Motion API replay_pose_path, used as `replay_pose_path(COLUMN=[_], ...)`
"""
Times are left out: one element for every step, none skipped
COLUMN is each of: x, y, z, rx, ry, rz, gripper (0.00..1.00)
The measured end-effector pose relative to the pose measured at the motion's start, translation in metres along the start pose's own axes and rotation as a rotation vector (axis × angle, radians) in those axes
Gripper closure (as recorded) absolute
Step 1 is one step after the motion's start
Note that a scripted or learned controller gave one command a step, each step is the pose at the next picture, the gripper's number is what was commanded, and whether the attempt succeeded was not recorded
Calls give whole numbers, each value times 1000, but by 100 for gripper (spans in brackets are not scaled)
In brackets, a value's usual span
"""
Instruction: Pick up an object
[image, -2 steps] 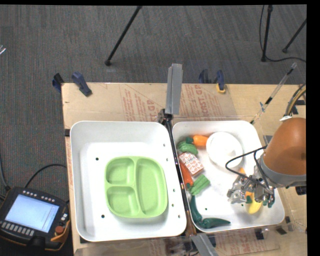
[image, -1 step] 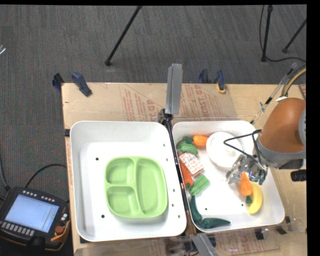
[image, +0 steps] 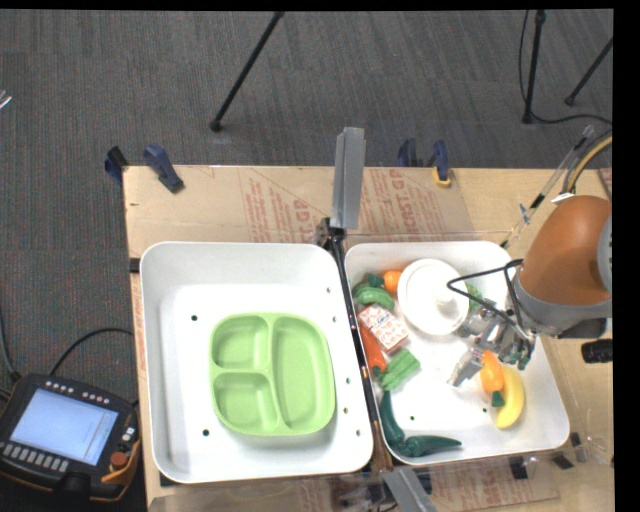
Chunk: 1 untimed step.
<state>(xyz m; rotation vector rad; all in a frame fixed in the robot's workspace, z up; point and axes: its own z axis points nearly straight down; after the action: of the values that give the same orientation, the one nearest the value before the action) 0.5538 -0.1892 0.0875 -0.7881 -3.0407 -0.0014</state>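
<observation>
My gripper (image: 478, 362) hangs low over the right side of the right bin (image: 440, 400), under the arm's orange band. A small orange piece (image: 492, 374) lies right against the gripper's tip, and a yellow banana (image: 511, 404) lies just below and to the right of it. Whether the gripper holds the orange piece I cannot tell. A white round bowl (image: 432, 295) sits to the upper left of the gripper.
Along the right bin's left wall lie a green pepper (image: 372, 296), a red-and-white carton (image: 384, 329), a green pod (image: 401, 370) and a dark green vegetable (image: 415, 440). The left bin (image: 170, 300) holds a green divided plate (image: 272, 373).
</observation>
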Motion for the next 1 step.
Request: replay_pose_path(x=[-1], y=[0], z=[-10], rx=[-1], ry=[-2], rz=[-2], gripper=[100])
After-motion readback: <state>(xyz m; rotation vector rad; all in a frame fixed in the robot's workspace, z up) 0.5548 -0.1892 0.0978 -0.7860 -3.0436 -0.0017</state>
